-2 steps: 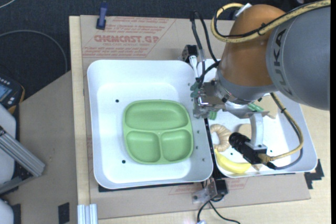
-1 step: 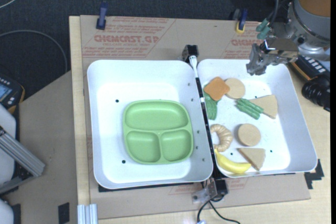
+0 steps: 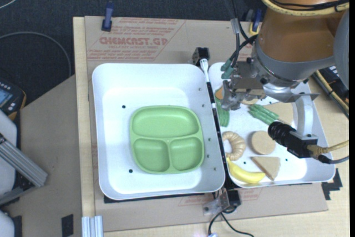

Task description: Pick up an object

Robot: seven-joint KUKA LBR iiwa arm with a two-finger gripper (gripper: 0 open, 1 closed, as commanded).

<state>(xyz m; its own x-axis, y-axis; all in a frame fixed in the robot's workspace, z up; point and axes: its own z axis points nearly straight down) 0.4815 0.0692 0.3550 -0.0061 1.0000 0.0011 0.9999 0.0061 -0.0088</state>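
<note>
Over the right bin (image 3: 310, 175), my gripper (image 3: 232, 98) hangs low near the bin's left wall, just below my grey wrist & the big orange band above it. Can't tell how the gripper is set; the wrist hides much of it & nothing is visibly pinched. Directly under/just below the gripper lies a green bean-like pod (image 3: 223, 115), running along the bin's left edge. A 2nd green pod (image 3: 264, 114) lies to the right of the gripper, tilted diagonally, partly under my arm. Nearer the camera, well below the gripper: a curled tan shrimp-like piece (image 3: 235, 144), a round tan cookie-like disc (image 3: 262, 142) just beside it, a tan bread wedge (image 3: 268, 166) & a yellow banana (image 3: 246, 175) along the bin's near-left corner, touching or almost touching the wedge. A black cylinder w/ cable (image 3: 289, 139) sticks out across the right side of the bin, over the items. Left bin (image 3: 111, 119) holds a green 3-compartment plate (image 3: 166, 138), lying flat at centre, well apart from the gripper. Both bins sit on a brown board (image 3: 133, 36) w/ red print.
</note>
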